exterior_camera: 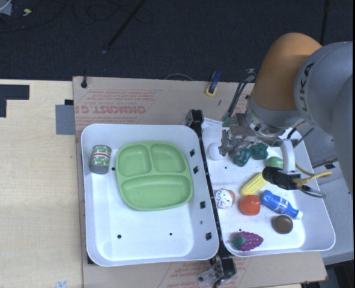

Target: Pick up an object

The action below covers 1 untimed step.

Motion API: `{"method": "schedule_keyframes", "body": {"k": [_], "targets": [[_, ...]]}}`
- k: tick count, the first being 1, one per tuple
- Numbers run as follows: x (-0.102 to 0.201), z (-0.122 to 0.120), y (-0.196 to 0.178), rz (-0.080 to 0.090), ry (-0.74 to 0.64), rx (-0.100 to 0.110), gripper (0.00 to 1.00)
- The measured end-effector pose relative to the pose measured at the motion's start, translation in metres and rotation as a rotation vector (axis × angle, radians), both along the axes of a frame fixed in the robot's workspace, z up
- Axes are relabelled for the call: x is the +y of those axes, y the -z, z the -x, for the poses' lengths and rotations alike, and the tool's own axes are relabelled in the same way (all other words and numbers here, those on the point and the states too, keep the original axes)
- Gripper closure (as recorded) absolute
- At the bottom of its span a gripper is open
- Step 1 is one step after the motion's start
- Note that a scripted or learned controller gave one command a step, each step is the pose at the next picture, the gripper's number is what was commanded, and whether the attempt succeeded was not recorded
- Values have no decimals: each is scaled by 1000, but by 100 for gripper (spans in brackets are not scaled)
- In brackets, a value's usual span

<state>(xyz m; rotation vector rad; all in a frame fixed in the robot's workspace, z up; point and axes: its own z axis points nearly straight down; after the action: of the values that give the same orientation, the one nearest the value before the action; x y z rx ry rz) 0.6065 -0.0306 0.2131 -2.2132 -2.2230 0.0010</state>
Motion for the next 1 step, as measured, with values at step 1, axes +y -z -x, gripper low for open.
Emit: {"method": "schedule_keyframes", "body": {"k": [1], "targets": [[45, -6, -20, 1, 0, -3, 100]]}}
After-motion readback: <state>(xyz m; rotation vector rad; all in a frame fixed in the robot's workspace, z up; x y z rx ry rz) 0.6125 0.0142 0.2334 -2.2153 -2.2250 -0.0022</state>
